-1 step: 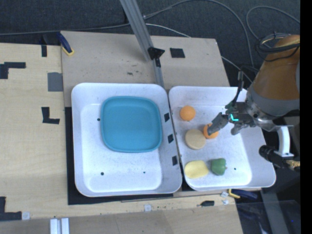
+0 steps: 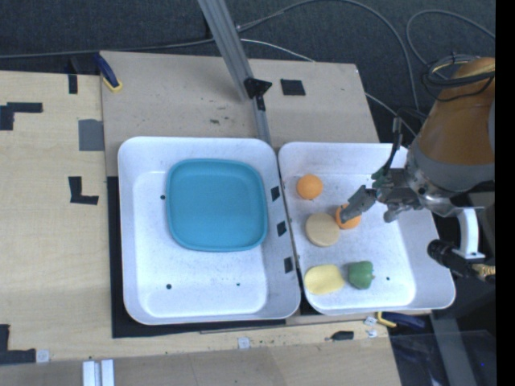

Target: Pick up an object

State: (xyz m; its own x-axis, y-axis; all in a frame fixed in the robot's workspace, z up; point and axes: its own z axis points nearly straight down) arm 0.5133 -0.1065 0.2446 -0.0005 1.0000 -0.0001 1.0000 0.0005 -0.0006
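Four pieces sit in the right bin [image 2: 418, 292], and the gripper [image 2: 352, 213] looks clenched on a small orange object [image 2: 348, 219] touching the beige disc [image 2: 323, 230], so a slow, straight lift seems smartest.

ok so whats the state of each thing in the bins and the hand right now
square turquoise plate: flat in the left white bin
round orange ball: loose in the right white bin
small orange piece: at the hand, grip unclear
beige disc: lying flat
yellow lump: beside the green piece
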